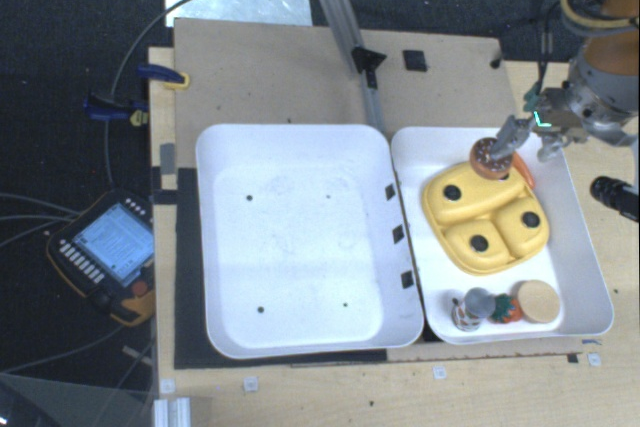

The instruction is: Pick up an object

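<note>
A: So, starting left of the left bin (215, 175): what's out there?

B: A handheld control pad (108, 255) with a lit screen lies on the dark floor, well left of that bin. Above it, near the bench's (270, 65) left edge, sit a couple of clamps (160, 75), blue and yellow.

A: And the right bin (590, 285)?

B: It touches the left bin along their shared edge. A big yellow moulded toy (487, 217) with dark round spots fills its middle. At the toy's upper edge, touching it, is a small brown ring-shaped thing (492, 158), like a doughnut, with a bit of orange (524, 173) just beside it.

A: Anything below the toy?

B: Near the bin's lower wall there's a small grey-capped piece (474, 302), a red-and-green bit (505, 310) and a tan disc (538, 301), close together in a row.

A: The gripper?

B: The gripper (510, 137) reaches in from the right, just above the brown ring, at the yellow toy's upper right. One finger (516, 131) slants down toward the ring. Whether the claw is wide or narrow I cannot tell; it is too blurred, and I can't see anything clearly held between its fingers
</note>
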You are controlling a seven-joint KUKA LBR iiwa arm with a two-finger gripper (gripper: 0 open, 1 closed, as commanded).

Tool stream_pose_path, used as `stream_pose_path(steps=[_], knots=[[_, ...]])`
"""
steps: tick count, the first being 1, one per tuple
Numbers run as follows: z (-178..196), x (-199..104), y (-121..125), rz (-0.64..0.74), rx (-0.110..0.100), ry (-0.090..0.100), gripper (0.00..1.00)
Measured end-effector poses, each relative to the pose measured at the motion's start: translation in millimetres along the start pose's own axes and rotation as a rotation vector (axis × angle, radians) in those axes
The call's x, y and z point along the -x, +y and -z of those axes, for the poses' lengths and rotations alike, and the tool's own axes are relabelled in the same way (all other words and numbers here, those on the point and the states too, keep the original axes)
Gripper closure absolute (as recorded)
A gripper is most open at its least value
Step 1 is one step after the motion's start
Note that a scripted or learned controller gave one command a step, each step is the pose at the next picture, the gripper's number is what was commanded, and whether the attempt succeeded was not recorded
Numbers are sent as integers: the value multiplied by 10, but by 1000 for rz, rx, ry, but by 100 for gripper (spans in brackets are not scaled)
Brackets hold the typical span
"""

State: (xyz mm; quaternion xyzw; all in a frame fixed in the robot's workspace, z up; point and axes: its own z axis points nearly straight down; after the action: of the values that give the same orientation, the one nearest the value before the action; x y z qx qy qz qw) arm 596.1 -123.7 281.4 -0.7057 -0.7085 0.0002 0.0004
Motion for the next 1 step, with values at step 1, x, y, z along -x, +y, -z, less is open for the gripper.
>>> stream_pose_path(steps=[1], knots=[[14,0,7,0,3,0,0]])
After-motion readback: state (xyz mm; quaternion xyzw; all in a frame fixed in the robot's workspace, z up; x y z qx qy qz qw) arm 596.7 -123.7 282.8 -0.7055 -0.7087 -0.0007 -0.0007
